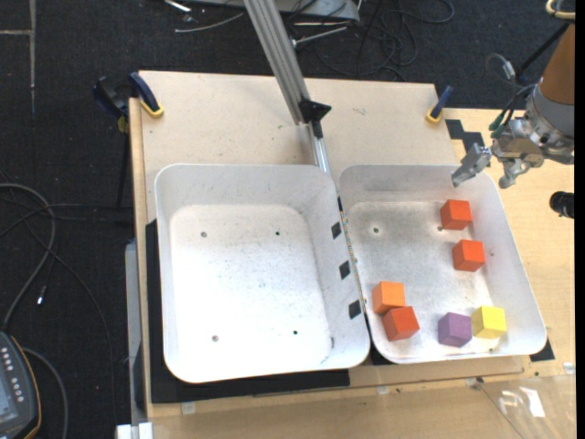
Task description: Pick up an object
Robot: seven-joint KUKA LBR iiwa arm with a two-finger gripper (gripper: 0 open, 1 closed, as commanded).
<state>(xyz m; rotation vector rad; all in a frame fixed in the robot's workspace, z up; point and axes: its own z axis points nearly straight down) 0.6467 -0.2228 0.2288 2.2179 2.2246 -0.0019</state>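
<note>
1. While the gripper hangs over the right bin's far right corner, its fingers are spread apart with nothing between them
2. Six blocks in that bin: red-orange cube nearest the gripper, another just below it
3. Orange cube touching red cube; purple block beside yellow cube
4. Left bin sits alongside

Tan bench, two white bins
</note>
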